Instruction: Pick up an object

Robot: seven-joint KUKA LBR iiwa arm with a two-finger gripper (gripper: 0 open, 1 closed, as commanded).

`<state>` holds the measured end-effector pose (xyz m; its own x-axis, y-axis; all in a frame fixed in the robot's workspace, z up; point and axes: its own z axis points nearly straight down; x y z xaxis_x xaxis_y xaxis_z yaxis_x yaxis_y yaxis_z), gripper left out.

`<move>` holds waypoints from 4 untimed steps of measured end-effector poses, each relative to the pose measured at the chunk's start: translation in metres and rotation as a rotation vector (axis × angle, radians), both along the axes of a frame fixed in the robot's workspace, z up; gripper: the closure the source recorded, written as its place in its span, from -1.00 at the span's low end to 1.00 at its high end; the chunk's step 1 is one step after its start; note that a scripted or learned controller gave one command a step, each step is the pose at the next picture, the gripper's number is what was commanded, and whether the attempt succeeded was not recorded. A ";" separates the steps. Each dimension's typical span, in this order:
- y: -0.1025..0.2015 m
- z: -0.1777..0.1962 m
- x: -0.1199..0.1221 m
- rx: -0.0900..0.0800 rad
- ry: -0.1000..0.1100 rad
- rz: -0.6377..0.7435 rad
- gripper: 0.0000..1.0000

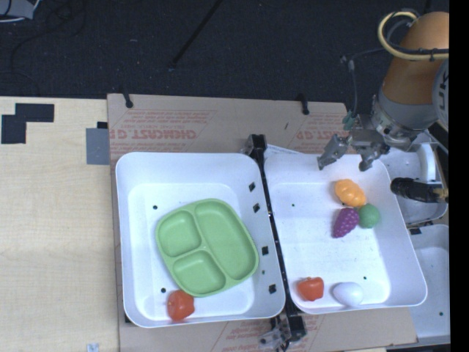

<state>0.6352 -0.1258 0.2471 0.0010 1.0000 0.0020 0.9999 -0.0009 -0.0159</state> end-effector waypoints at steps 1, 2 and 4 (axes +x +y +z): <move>0.000 0.009 0.002 -0.002 -0.013 0.002 -1.00; -0.003 -0.037 0.007 -0.002 -0.010 0.001 -1.00; -0.004 -0.147 -0.010 -0.001 -0.009 0.001 -1.00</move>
<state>0.6254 -0.1301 0.0998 0.0002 1.0000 0.0012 1.0000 -0.0002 -0.0068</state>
